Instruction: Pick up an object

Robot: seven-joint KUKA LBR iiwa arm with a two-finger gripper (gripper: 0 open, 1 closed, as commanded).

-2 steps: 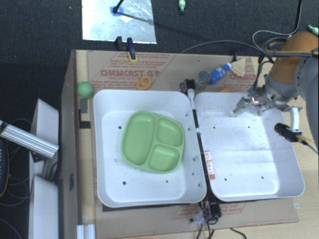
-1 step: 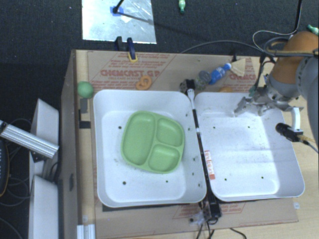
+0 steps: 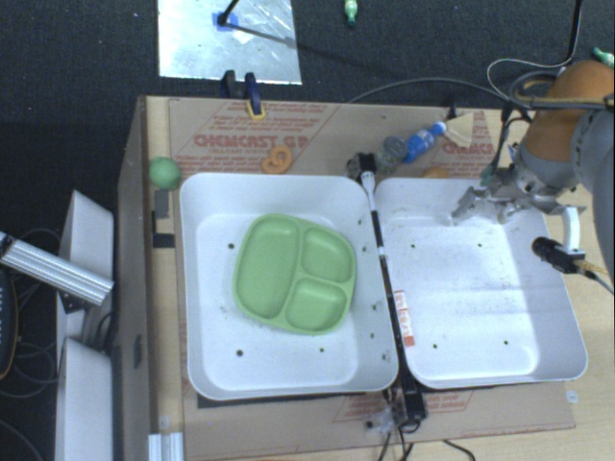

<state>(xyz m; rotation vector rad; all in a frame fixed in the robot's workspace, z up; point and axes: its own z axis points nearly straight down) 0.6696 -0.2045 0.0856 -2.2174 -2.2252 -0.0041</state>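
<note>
Overhead, the camera view showed two shallow white bins side by side on a bench lined with printed cardboard. The left bin (image 3: pixel 207 257) held the one candidate for picking, a pale green divided plate (image 3: pixel 293 274) with three compartments, lying flat and slightly turned near the bin's middle. The right bin (image 3: pixel 480 353) carried no loose item that could be made out, apart from faint smudges on its floor. The arm (image 3: pixel 567 128), grey with an orange band, reached in from the right, and its gripper (image 3: pixel 485 203) hung over the far edge of the right bin, well apart from the plate; nothing lay between its metal parts, and whether it was spread or closed could not be told at this resolution. The plate was judged light, stiff and smooth, probably moulded plastic, so likely to slip under a flat pinch; the raised outer rim or a ridge between compartments looked the best place to take hold, with one finger inside a compartment. Beyond the bins lay a blue bottle (image 3: pixel 423 144), an orange pretzel-shaped piece (image 3: pixel 277 157), a green ball (image 3: pixel 164 172) and a foil sheet (image 3: pixel 228 27). The arm's upper part was cut off at the frame edge, and cables crossed its wrist.
</note>
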